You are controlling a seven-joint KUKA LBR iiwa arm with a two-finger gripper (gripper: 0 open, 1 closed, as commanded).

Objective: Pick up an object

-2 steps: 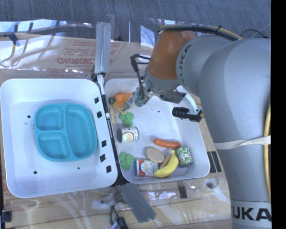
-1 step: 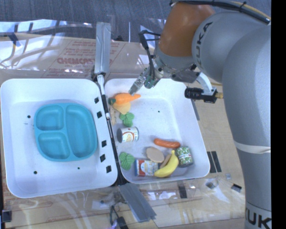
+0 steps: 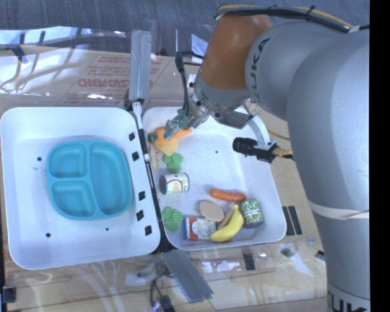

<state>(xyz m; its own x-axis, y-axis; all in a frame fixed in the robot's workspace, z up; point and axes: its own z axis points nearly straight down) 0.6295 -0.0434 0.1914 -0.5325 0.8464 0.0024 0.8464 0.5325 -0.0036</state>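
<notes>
My gripper [image 3: 182, 121] hangs at the back left corner of the right bin [image 3: 273, 200], directly at the upper end of an orange carrot-like toy [image 3: 171, 135]. The carrot lies against the bin's left wall, and its end meets the gripper tip. From this angle I cannot make out whether the carrot is held. A pale yellow piece [image 3: 168, 145] lies just below the carrot. The arm's orange band and grey body cover the bin's back right part.
More items lie in the right bin: a green piece [image 3: 175, 162], a small can [image 3: 174, 184], a sausage [image 3: 227, 195], a green can [image 3: 251, 213], a banana [image 3: 231, 226], a tan slice [image 3: 212, 210]. The left bin [image 3: 13, 174] holds a blue divided plate [image 3: 90, 178].
</notes>
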